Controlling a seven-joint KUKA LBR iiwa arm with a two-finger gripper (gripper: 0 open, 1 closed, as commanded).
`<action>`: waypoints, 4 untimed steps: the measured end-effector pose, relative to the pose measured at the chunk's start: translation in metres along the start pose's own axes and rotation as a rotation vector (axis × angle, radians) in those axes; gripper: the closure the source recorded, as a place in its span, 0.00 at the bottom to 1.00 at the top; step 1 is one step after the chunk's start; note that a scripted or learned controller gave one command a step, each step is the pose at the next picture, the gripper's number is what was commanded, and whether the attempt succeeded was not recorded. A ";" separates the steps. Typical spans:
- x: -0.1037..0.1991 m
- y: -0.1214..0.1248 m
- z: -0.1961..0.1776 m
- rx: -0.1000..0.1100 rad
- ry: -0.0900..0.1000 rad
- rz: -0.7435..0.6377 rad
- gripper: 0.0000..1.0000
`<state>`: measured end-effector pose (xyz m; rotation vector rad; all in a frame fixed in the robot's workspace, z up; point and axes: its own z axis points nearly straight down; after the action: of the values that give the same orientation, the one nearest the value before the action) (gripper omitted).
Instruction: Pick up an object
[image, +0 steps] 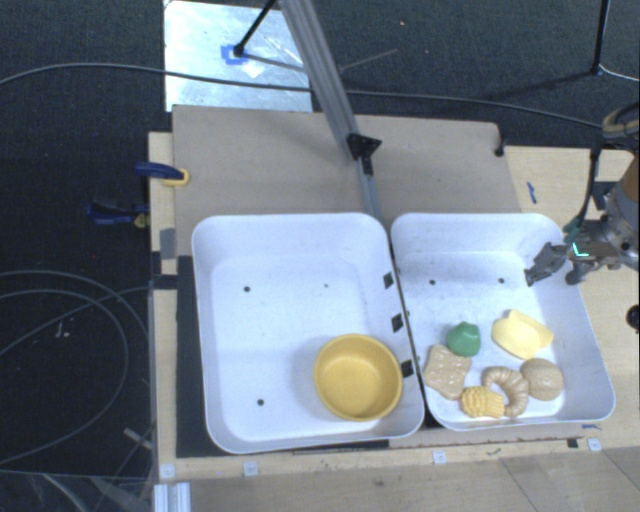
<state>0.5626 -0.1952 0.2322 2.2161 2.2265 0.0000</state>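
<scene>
Gripper (548, 265) poised above the right bin's (470, 240) far right rim, fingers parted and holding nothing; toy foods lie near the bin's front: green piece (462, 339), yellow wedge (521, 333), cracker (446, 370), corn (482, 403), croissant (508, 386), potato (541, 378); yellow bowl (358, 376) in left bin (270, 260)

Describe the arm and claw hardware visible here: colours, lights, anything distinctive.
At the frame's right edge, the claw is dark grey with short dark fingers. Its grey metallic body carries a small teal-green light. Behind it, a sliver of the orange band shows on the arm.
</scene>
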 end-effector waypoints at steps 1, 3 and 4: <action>0.000 0.001 -0.001 -0.002 0.000 0.000 0.00; -0.004 0.007 0.098 0.001 0.000 0.005 0.00; -0.004 0.007 0.144 0.001 0.000 0.005 0.00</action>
<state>0.5699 -0.1991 0.0884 2.2225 2.2213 -0.0012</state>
